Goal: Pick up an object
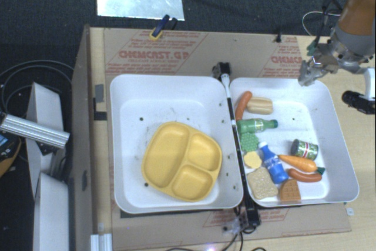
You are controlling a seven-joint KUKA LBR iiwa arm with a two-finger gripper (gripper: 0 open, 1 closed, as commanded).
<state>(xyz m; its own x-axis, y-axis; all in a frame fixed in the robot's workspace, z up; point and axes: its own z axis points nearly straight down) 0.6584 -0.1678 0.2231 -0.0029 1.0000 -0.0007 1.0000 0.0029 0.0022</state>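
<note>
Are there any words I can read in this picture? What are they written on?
"CHEMCAST GP", red, printed upside down on the brown paper sheet under the white bins, beyond the left bin.
More red print on the same sheet beyond the right bin: partly hidden, too blurred to read.
Label on the small can: too small to read.
Blue bottle label: too small to read.

Inventory by count:

- White bins: two, the left bin (126,126) and the right bin (335,126).
- Yellow divided tray (182,160): one, with three compartments, in the left bin.
- Bottles: two, one green (257,124) and one blue (272,164).
- Sausages: two, (242,104) and (304,175).
- Bread roll (259,106): one.
- Can (304,149): one.
- Carrot (298,163): one.
- Bread slices: two, (262,183) and (289,190).
</note>
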